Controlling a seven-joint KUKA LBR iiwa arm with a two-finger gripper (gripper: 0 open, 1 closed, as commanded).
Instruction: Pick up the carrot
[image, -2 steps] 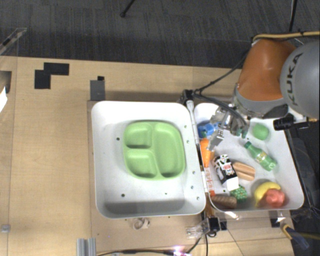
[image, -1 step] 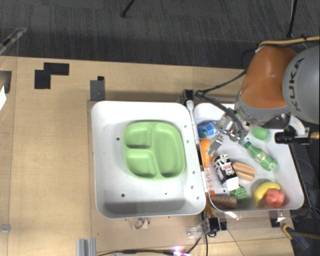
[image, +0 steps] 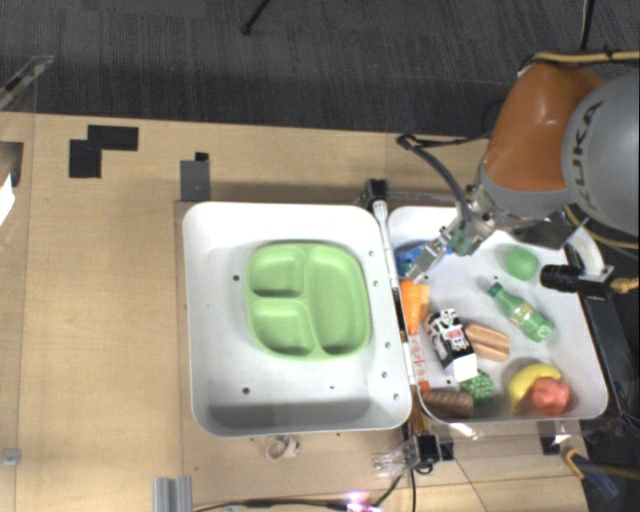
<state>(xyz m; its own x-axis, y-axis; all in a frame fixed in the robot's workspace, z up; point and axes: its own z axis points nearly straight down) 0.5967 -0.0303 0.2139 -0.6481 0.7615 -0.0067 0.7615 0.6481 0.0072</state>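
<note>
The carrot (image: 413, 306) is an orange piece lying along the left wall of the right bin (image: 590, 350), its narrow end pointing toward the front. My gripper (image: 432, 256) hangs just above and behind it, slanting down to the left over a blue object (image: 406, 261). The gripper's tip sits a short way from the carrot's upper end, and nothing shows in its hold. The arm's orange band (image: 530, 120) and grey wrist rise to the upper right.
Crowded beside the carrot are a black-and-white cow toy (image: 448, 333), a tan roll (image: 489, 341), a green bottle (image: 521, 310) and a green ball (image: 520, 263). A banana (image: 532, 377), red fruit (image: 549, 397) and brown sausage (image: 449, 403) lie in front. The left bin (image: 215, 400) holds a green divided plate (image: 306, 298).
</note>
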